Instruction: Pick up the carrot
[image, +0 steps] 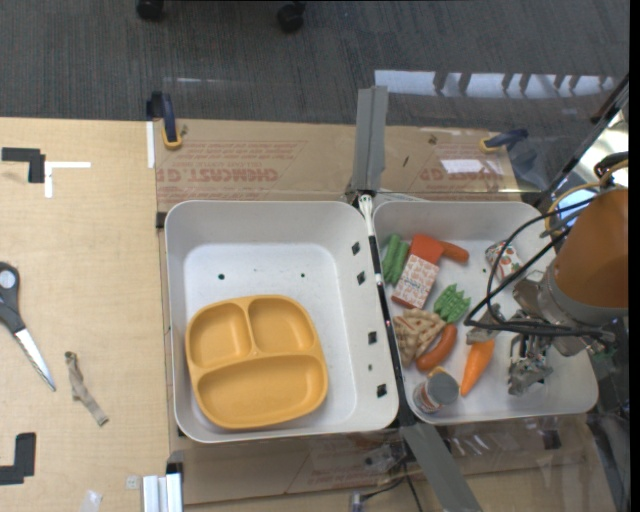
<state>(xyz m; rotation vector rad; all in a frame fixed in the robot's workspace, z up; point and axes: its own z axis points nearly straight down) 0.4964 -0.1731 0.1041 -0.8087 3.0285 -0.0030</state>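
Carrot lies in your right bin, toward its front edge, tip pointing at the front rim and the stubby top toward the middle. Just to its left you have a sausage and a waffle, with a small can at the front-left corner. Further back sit a red-and-white carton, some green vegetables along the left wall, and a green leafy piece. Your gripper hangs low over the bin's front-right area, just to the right of the carrot and apart from it; cables cross in front, and you cannot tell how its fingers are set. The left bin carries a yellow divided plate near its front-left corner.
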